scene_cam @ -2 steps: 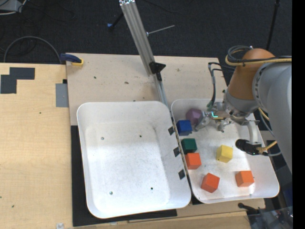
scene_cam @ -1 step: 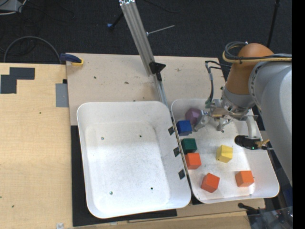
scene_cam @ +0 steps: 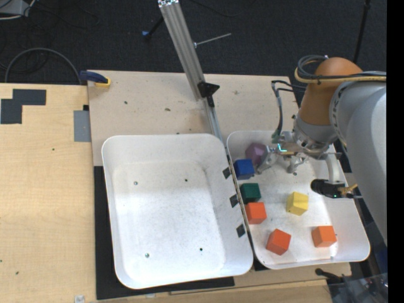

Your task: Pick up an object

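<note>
Reaching in from the right, the grey arm with its orange band (scene_cam: pixel 322 96) hangs over the far part of the right bin (scene_cam: pixel 353 248), its gripper (scene_cam: pixel 282 161) low beside a purple ball (scene_cam: pixel 255 151) — whether the jaws are wide or narrow I cannot tell. Just near of the ball sits a blue cube (scene_cam: pixel 244 168), then a dark green cube (scene_cam: pixel 250 191) and an orange cube (scene_cam: pixel 255 212) along the bin's left wall. A yellow cube (scene_cam: pixel 297 202) lies mid-bin; two more orange cubes (scene_cam: pixel 278 241) rest toward the near edge — the other (scene_cam: pixel 323 236) further right. The left bin (scene_cam: pixel 126 270) lies alongside.
</note>
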`<state>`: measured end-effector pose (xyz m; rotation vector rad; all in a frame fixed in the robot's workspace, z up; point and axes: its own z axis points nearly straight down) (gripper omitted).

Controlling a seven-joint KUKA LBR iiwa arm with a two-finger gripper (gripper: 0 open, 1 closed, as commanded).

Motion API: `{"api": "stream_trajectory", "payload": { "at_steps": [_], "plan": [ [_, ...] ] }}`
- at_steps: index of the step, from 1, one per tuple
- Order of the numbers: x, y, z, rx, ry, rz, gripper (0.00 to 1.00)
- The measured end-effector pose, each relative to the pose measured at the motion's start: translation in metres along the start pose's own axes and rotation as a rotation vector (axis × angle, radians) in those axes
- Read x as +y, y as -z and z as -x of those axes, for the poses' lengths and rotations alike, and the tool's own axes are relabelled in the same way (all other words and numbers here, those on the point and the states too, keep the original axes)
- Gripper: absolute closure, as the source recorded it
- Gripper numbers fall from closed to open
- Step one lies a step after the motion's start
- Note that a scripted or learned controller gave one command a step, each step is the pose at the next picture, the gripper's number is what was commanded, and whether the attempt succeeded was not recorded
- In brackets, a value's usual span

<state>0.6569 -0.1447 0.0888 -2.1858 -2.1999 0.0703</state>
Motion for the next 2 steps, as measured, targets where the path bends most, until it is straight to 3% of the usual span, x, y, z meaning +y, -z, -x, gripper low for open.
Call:
{"api": "stream_trajectory", "payload": {
  "at_steps": [1, 2],
  "plan": [
    [0.0001, 0.0, -0.0001, -0.001, 0.003, 0.0, 0.0],
    [-0.0011, 0.0088, -0.0008, -0.001, 0.007, -0.005, 1.0]
  ]
}}
